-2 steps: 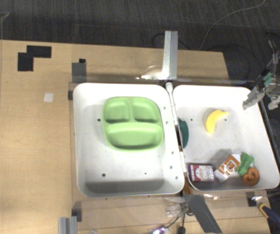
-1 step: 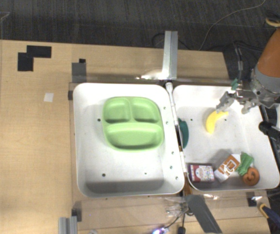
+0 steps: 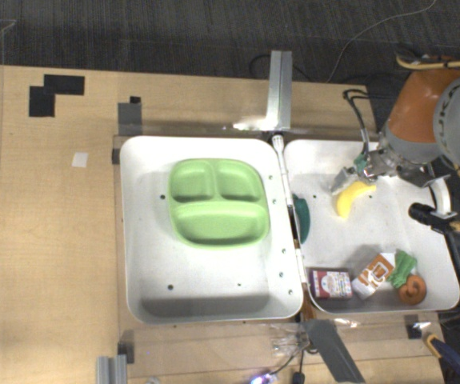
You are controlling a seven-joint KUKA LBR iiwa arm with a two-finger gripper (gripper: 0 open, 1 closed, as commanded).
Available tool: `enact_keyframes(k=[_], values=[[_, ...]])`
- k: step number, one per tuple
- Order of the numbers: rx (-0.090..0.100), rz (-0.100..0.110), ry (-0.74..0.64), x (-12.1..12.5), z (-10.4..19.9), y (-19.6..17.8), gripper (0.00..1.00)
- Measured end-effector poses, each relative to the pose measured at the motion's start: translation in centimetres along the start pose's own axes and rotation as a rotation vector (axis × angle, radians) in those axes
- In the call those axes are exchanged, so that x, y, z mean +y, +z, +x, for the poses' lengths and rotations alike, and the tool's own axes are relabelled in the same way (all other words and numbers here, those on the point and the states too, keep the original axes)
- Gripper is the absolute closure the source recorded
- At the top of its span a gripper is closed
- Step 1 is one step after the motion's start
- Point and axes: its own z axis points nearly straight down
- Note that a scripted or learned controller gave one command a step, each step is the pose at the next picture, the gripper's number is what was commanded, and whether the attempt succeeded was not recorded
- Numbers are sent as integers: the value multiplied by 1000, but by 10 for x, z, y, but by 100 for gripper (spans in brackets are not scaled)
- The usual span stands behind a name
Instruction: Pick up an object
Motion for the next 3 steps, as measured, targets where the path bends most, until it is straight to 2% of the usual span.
enact_keyframes(k=[1, 2, 3], values=[[-1, -3, -96, -43, 20, -2, 0], [-4, -8, -253, -79, 29, -4, 0], [-3, -13, -252, -76, 30, -16, 100]])
